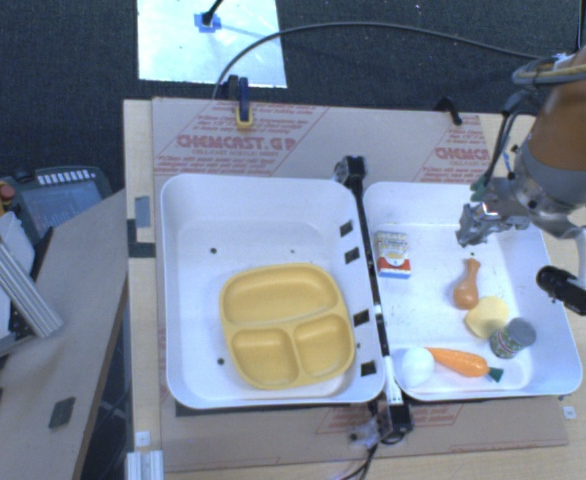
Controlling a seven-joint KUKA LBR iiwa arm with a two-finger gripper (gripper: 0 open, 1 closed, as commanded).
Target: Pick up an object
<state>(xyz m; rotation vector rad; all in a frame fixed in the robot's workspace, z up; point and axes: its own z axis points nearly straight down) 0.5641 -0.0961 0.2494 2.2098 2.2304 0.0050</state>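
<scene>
The gripper (476,226), fingers too blurred to tell apart, hung above the right bin (553,368), best lowered straight onto the drumstick (466,286).

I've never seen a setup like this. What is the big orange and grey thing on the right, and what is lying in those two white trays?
That is a robot arm, seen by one camera fixed above the bench. Its gripper hangs over the right bin, gripping nothing I can see. That bin holds a small carton, a drumstick-shaped toy, a pale yellow piece, a small can, a carrot and a white egg. The left bin holds a yellow divided plate. The job is picking up one object.
</scene>
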